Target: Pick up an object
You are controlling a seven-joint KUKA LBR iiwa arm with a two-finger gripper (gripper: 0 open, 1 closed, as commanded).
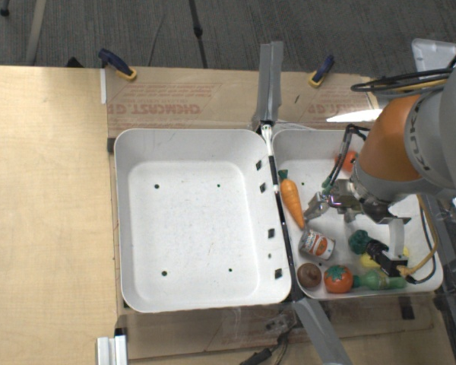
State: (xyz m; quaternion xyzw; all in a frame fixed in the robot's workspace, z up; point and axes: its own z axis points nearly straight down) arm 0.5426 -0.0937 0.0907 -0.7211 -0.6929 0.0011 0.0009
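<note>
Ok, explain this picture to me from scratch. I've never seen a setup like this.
One camera looks down at a slant on a wooden bench with two shallow white bins side by side. The grey machine with the orange band reaching in from the right is a robot arm; its job is to pick up an object. At its end is a gripper, a metal two-finger claw, hovering over the right bin. I can't tell whether it is open, and nothing visibly sits in it. That bin holds toy food: a carrot, a small can, a tomato and some green pieces. The left bin shows a bare white floor.
</note>
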